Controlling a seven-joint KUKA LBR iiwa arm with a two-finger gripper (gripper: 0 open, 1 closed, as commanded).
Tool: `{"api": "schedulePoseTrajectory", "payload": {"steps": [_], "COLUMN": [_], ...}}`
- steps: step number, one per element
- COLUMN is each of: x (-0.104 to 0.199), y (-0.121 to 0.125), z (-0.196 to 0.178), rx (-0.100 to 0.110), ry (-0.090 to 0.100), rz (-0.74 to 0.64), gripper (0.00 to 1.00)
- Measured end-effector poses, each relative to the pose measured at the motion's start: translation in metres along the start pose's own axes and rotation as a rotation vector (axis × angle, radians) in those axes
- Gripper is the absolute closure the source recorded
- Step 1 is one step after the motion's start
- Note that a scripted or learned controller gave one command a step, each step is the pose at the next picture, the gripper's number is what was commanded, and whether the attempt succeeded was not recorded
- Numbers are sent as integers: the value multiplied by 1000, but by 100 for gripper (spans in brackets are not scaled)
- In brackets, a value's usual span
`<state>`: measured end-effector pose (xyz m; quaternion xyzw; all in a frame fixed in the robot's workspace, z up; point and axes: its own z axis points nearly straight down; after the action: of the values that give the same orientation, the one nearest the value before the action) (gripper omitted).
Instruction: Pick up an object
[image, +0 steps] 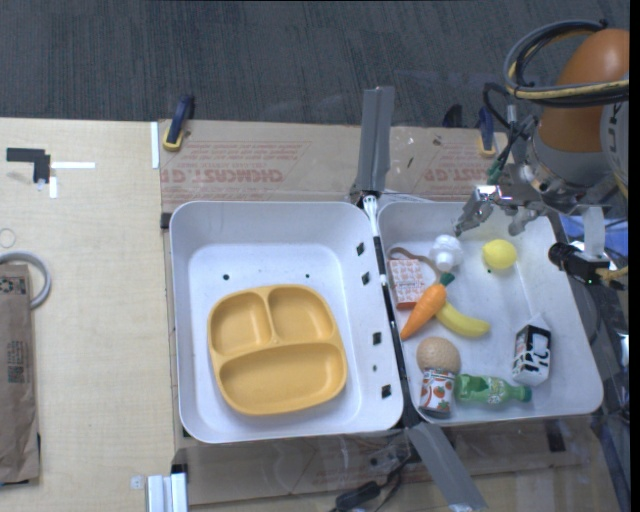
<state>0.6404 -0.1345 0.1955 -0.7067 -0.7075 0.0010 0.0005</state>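
Hovering with fingers spread and nothing between them, gripper (493, 203) above the right bin's far edge, yellow lemon (500, 255) just below, nearest target.

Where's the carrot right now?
The carrot lies in the right bin, near its left wall, slanted between the red-and-white packet and the banana.

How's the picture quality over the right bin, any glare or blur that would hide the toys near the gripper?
Camera view: light is even and soft, with no harsh glare on the right bin; the carrot, banana and lemon read sharply; the gripper is slightly soft and cluttered by cables, with faint shadows below it.
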Motion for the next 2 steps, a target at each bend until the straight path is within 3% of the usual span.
{"api": "schedulePoseTrajectory", "payload": {"steps": [1,2], "x": [-21,-58], "y": [-70,-122], "z": [66,104], "rx": [0,-2], "ry": [0,1], "rz": [-228,-313], "gripper": [0,0]}}
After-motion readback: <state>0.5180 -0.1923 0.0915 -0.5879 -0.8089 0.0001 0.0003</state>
